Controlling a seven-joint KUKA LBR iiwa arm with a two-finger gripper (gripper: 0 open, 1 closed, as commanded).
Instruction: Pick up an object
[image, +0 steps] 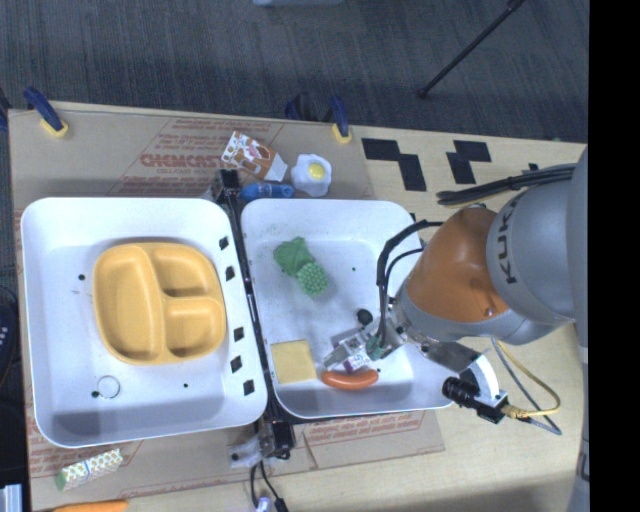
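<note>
Down low in the right bin (400, 215), near its front right corner: the claw (352, 350). Small and blurry here, so cannot tell if open or closed, or if anything is caught in it. Right beside it, just in front and looking like it touches the tip: a red-orange hot dog toy (349, 378). Hard to say for sure about the touching.

Just left of the hot dog toy, a flat yellow cheese slice (293, 361), lying by the front wall. Farther back in the same bin, well apart from the claw, a green broccoli toy (292, 256) with a bumpy light green piece (314, 278) touching it.

Big grey and orange arm (470, 275) covering the right edge of that bin, with black cables looping over it. Part of the arm cut off at the right.

In the left bin (40, 300), a yellow divided tray (160, 300) lying flat, and a small clear ring (106, 386) near the front left.

On the surface (400, 440) behind the bins: a small printed packet (246, 153), a blue thing (265, 190), and a white and yellow egg toy (312, 174). Too small to tell more.
</note>
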